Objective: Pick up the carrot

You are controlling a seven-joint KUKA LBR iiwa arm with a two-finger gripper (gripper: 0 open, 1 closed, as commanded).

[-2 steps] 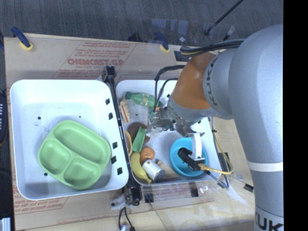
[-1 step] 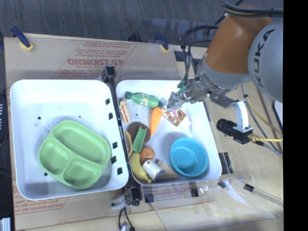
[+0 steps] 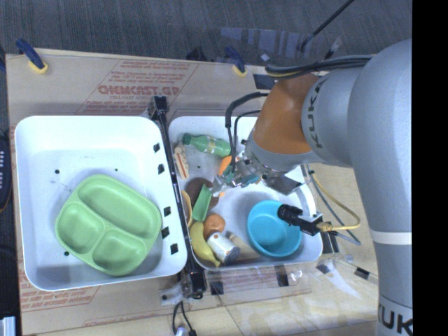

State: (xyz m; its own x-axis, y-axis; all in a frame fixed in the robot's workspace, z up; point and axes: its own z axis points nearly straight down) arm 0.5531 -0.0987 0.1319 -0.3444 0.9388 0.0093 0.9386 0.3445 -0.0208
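The carrot (image 3: 225,164) lies in the right bin (image 3: 308,254), in its upper middle part, just below the green bottle (image 3: 207,144). Only a short orange section is visible; the rest is covered by the claw (image 3: 233,176). The visible section runs from upper right to lower left, at a steep slant. Which end is the tip cannot be determined.

The claw sits directly at the carrot, just right of and below the orange section. It appears to touch or overlap the carrot. The state of the claw cannot be determined: the wrist and arm (image 3: 336,117) cover it from above. A hold on the carrot is not confirmed.

Items around the carrot, all in the right bin:
- Green bottle: lies on its side along the far wall, long axis near horizontal.
- Green stick-shaped item (image 3: 203,203): below the claw, tilted.
- Brown round item (image 3: 198,186): left of the green stick.
- Banana (image 3: 199,243): near the front left corner, curved.
- Small can (image 3: 222,246): on its side, beside the banana.
- Blue bowl (image 3: 274,228): upright, front right part of the bin.

The left bin (image 3: 35,145) holds a green divided plate (image 3: 108,222) with three compartments. Both bins rest side by side on the surface (image 3: 105,82), which is covered with printed brown sheet.
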